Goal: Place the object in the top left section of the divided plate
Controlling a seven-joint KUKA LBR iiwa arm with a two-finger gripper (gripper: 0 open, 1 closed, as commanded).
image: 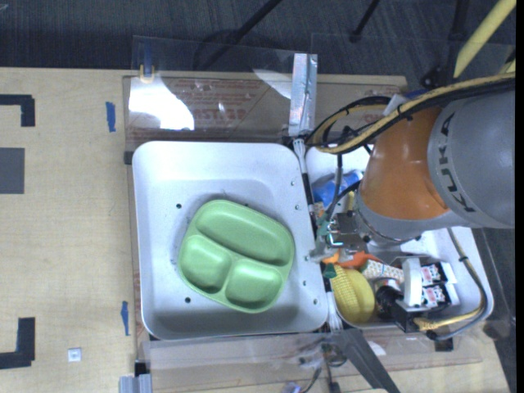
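Green smooth divided plate (237, 255) in left bin (155, 178), bumpy yellow corn (352, 293) right, jaws' state unclear.

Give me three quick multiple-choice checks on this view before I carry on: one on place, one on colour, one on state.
1. Where does the divided plate lie?
A. In the left bin
B. In the right bin
C. On the bare bench

2. What colour is the divided plate?
A. Blue
B. Green
C. Red

3. What lies in the plate's sections?
A. A yellow object
B. Several objects
C. Nothing yet

Answers:
1. A, since the plate sits on the left bin's white floor.
2. B, since it is pale green all over.
3. C, since all three sections show bare green; the yellow corn-like object lies in the right bin, under the arm.
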